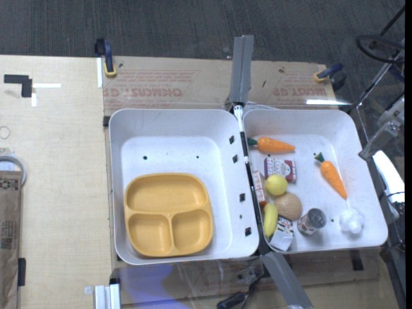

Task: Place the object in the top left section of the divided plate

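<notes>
Nothing is placed yet: the divided plate (168, 212) sits bare in the left bin (122, 172) (gripper state: cannot tell); picking remains.

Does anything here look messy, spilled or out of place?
Nothing spilled. The yellow divided plate lies flat in the left bin. In the right bin, the toy food is jumbled against its left wall; two carrots lie apart.

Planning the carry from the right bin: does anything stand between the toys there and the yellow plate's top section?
Yes: the two bins' adjoining walls run between the right bin's objects, such as the lemon, and the yellow divided plate in the left bin. The plate's top section holds nothing visible.
</notes>
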You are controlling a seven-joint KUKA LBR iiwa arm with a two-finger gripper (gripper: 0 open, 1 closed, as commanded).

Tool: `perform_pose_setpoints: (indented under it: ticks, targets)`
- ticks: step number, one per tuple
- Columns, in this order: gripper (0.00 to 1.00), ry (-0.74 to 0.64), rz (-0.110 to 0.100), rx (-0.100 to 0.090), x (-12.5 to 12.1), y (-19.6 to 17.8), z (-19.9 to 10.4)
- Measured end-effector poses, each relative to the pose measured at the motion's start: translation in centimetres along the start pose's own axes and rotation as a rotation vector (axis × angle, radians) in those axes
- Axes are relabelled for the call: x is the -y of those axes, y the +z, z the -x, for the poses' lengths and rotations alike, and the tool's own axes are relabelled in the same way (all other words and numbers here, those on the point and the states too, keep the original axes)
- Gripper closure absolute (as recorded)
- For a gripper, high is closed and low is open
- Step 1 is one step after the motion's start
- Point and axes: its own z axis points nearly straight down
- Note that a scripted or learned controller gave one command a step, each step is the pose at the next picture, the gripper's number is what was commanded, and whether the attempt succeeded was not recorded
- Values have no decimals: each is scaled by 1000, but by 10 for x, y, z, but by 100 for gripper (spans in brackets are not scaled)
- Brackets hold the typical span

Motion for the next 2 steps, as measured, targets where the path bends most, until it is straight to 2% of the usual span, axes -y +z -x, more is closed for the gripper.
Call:
perform_pose_setpoints:
  ticks: [1,2]
  targets:
    - [100,0,0,2,-1,-9,2]
    - [100,-1,0,5,-2,-18,3]
